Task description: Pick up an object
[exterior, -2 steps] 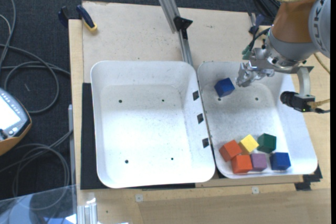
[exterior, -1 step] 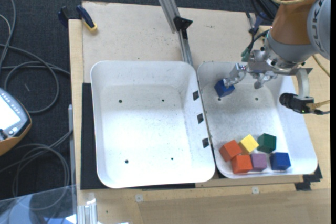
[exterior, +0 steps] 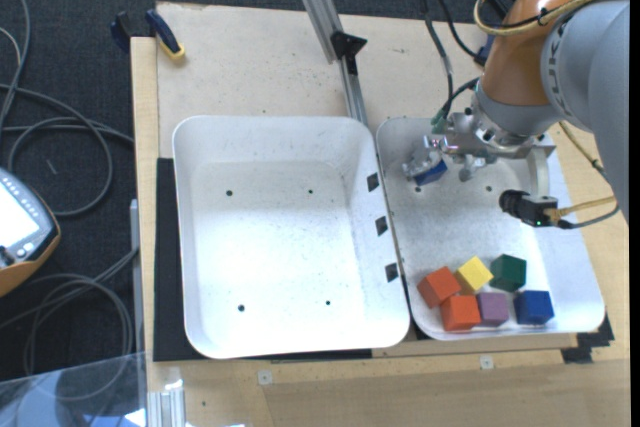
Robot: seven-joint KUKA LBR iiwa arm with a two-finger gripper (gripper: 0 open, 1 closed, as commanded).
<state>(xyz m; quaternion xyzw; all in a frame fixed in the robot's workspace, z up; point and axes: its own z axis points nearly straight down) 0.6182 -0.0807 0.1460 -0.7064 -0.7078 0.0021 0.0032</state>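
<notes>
Blocks cluster at right bin's (exterior: pixel 570 245) near edge: two orange blocks (exterior: pixel 450 299), yellow (exterior: pixel 475 273), green (exterior: pixel 510 270), purple (exterior: pixel 494 307), blue (exterior: pixel 534 306). Gripper (exterior: pixel 432 162) above the bin's far part, fingers clamped on a small blue object (exterior: pixel 432 172). Bare floor between gripper and cluster. Left bin (exterior: pixel 280 225) beside it.

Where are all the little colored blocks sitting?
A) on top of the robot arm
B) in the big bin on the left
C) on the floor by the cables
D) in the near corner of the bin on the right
D: the colored blocks are bunched together in the near corner of the right bin, below where the arm's tool is.
</notes>
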